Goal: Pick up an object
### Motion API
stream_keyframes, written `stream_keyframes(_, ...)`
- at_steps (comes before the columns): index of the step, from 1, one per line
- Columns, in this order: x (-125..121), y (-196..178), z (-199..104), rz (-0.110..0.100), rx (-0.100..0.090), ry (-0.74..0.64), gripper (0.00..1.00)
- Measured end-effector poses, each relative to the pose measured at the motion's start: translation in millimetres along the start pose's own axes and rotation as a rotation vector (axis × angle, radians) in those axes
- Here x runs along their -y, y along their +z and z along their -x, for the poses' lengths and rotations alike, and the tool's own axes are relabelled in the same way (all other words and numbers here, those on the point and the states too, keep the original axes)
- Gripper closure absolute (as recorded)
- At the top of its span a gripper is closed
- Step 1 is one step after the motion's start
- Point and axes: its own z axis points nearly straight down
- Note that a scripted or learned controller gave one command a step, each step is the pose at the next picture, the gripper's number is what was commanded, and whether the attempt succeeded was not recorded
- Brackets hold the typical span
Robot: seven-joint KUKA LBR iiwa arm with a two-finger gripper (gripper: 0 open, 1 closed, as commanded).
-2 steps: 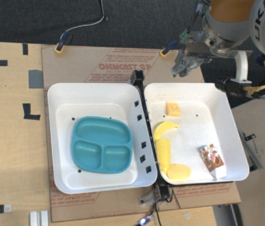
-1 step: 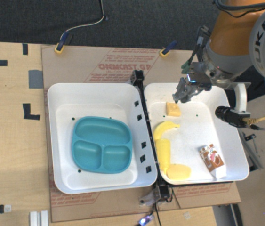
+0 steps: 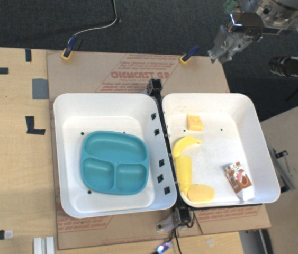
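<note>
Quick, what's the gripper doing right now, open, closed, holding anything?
Gripper: up above the far edge of the right bin, nothing seen between its fingers; open or closed cannot be told.

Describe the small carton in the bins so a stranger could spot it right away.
Look in the right bin, at its near right corner. The small carton lies there tilted, brown and white with red print. Its neighbours, the banana and cheese cube, are plain yellow.

we see 2 smooth white plastic bins (image 3: pixel 254 115), a matt teal plastic tray (image 3: pixel 115 163), brown cardboard (image 3: pixel 138 73) beneath, and a glossy printed packet (image 3: pixel 238 180).
</note>
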Motion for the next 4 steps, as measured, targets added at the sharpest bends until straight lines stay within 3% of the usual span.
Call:
stream_keyframes(1,60,-13,25,-0.017,0.000,0.006,1.00)
stream_keyframes(2,108,-45,39,-0.016,0.000,0.005,1.00)
stream_keyframes(4,108,-43,176,-0.016,0.002,0.009,1.00)
